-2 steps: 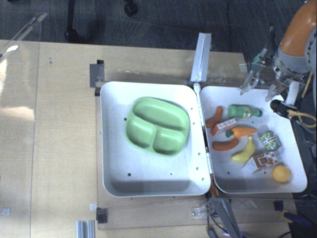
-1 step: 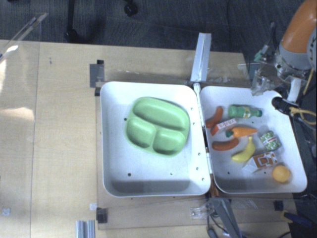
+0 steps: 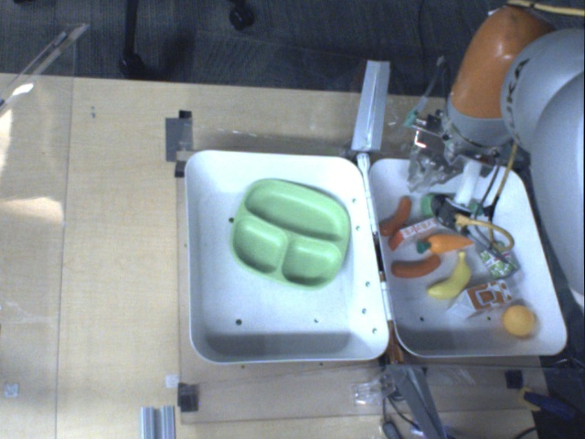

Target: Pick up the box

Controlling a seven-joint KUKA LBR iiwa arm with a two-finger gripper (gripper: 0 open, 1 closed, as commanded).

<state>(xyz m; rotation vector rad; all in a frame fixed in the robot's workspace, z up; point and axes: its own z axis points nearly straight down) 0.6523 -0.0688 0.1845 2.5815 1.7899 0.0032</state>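
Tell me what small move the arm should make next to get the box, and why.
Probably shift the gripper toward the near end of the right bin, then lower it. It now hangs over that bin's far end, above the toy food, while the box lies flat near the front, between the banana and the orange ball. Nothing visibly sits between its fingers.
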